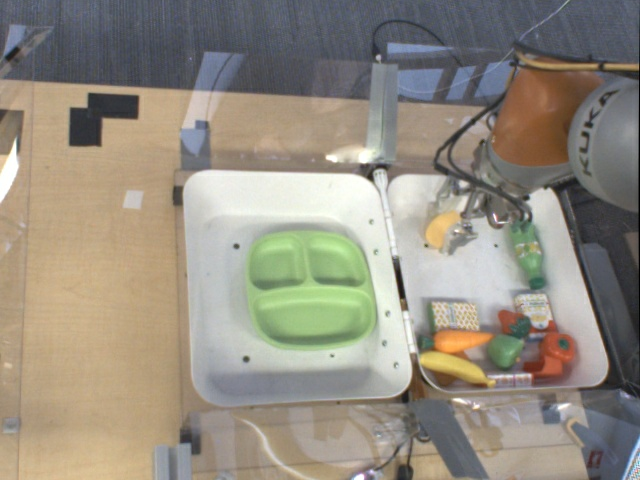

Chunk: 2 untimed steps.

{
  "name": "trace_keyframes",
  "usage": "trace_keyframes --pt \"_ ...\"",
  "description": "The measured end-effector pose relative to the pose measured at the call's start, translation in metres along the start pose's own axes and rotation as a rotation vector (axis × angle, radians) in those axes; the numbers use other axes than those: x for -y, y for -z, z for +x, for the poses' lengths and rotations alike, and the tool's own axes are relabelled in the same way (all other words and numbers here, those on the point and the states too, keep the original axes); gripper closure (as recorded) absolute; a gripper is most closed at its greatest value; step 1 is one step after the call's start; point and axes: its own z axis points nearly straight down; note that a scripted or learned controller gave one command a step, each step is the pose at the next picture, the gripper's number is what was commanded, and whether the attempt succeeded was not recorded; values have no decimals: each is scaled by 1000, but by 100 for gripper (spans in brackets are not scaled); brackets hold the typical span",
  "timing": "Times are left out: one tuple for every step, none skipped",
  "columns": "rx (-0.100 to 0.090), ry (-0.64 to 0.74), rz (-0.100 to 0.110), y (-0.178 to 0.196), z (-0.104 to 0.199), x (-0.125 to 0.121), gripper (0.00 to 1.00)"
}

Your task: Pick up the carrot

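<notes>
Orange plastic carrot (463, 342) is sitting at the near end of the right bin (592, 368), lying on its side between a yellow banana (455, 368) in front and a small patterned box (454, 315) just behind it. To its right there's a jumble of red and green toy veg (530, 348) that's piled up, so it's hard to tell the pieces apart. Further back a green bottle (527, 251) lies flat. The left bin (210, 368) holds a glossy lime-green divided plate (311, 289) with three compartments. At the far end of the right bin the gripper (470, 218) hangs just beside a yellow lemon-ish lump (441, 230), well apart from the carrot. Cables and metal clutter the claw, so I honestly can't tell whether it's clenched or released.
</notes>
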Motion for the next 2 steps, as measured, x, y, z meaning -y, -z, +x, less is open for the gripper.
trace_keyframes --pt "-11 116 -1 87 -15 -64 100" --pt "-12 346 -3 132 -16 -71 100"
